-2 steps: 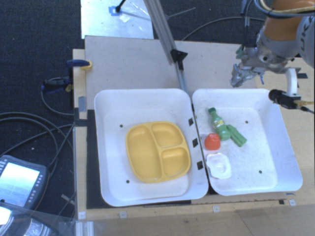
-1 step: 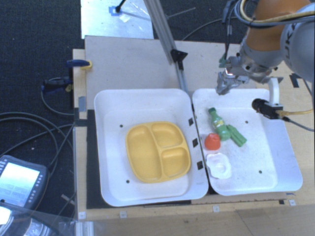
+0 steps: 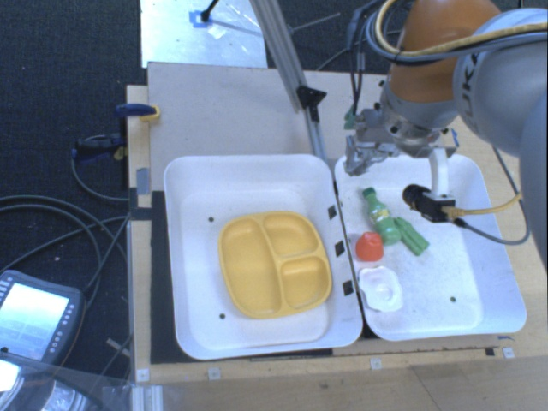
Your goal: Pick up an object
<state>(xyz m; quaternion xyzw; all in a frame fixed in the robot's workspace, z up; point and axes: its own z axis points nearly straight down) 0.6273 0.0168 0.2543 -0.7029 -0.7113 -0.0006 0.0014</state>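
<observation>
My gripper [image 3: 357, 162] hangs over the back left corner of the right bin [image 3: 479, 315], just behind a green bottle [image 3: 382, 217] that lies on the bin floor. Its fingers look close together with nothing between them. Next to the bottle lie a green stick-shaped piece [image 3: 412, 235], an orange-red piece [image 3: 370, 247] and a white fried-egg toy [image 3: 380, 288]. The grey arm with its orange band [image 3: 441, 20] reaches in from the upper right.
The left bin [image 3: 193, 187] holds a yellow divided plate [image 3: 274, 262]. A black sensor with a yellow cable [image 3: 426, 201] hangs beside the gripper. A slanted metal pole [image 3: 282, 45] stands behind the bins. Cables and a pendant [image 3: 30, 315] lie at the left.
</observation>
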